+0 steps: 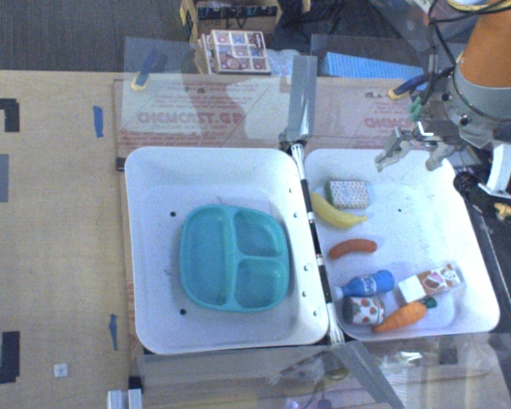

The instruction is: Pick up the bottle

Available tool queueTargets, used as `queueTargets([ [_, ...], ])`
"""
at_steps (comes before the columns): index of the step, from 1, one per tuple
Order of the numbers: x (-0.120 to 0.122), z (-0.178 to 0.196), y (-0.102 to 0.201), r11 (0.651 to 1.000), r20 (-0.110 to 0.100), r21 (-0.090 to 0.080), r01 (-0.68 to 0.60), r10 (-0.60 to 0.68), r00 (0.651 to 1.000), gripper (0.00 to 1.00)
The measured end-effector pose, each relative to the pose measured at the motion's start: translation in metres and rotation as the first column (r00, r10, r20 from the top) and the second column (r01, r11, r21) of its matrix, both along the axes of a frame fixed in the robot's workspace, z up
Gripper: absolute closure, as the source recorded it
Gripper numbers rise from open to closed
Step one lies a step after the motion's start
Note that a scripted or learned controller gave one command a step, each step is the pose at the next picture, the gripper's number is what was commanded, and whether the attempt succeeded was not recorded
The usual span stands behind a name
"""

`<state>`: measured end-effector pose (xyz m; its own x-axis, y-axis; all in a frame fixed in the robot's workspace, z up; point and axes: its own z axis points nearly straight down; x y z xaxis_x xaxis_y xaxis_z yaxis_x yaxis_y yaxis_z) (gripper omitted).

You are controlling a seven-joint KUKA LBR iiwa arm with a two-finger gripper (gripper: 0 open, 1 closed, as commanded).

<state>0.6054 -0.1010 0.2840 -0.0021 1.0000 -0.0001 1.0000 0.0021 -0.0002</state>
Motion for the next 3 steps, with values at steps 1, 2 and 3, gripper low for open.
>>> queueTargets([
  [1, -0.073, -0.161, -0.028, 1.0, 0.0, 0.0, -0.025, 0.025, 1.0, 0.0],
  [2, -0.123, -0.196, -0.02, 0.999, 0.009, 0.0, -0.033, 0.033, 0.999, 0.0],
  [3, -0.123, -0.196, 0.003, 0.999, 0.01, -0.002, -0.054, 0.054, 0.999, 0.0],
])
